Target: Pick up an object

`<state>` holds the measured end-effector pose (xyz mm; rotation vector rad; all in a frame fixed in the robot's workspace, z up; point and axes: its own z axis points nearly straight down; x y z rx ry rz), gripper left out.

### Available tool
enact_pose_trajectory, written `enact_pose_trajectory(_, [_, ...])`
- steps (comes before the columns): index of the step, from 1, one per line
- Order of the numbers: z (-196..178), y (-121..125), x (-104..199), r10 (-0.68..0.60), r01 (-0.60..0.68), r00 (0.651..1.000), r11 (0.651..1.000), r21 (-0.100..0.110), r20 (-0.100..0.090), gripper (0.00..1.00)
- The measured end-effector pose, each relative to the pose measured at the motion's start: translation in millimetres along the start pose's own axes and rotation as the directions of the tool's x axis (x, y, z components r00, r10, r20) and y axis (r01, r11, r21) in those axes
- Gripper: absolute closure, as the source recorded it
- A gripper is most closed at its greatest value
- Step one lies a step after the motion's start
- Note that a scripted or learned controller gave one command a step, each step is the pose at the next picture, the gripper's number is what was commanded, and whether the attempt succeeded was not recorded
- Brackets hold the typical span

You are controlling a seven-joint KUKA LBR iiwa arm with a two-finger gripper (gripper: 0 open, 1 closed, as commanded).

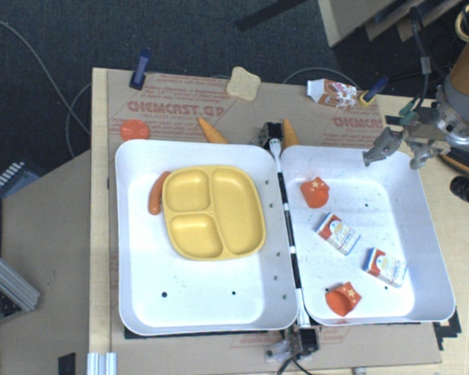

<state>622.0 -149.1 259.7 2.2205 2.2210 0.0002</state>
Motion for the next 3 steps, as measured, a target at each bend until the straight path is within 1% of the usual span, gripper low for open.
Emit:
enact_pose_trajectory(1, [97,-6,58,-0.001,0.001,1.000,1.000,0.003,-0.002,0.00])
enact_pose_trajectory(2, [175,32,51,0.000,0.000,1.000,1.000,0.001,0.000,0.00])
enact_pose_trajectory(3, [163,34,52,-0.001,0.001,1.000,1.000,-0.003,0.000,1.00])
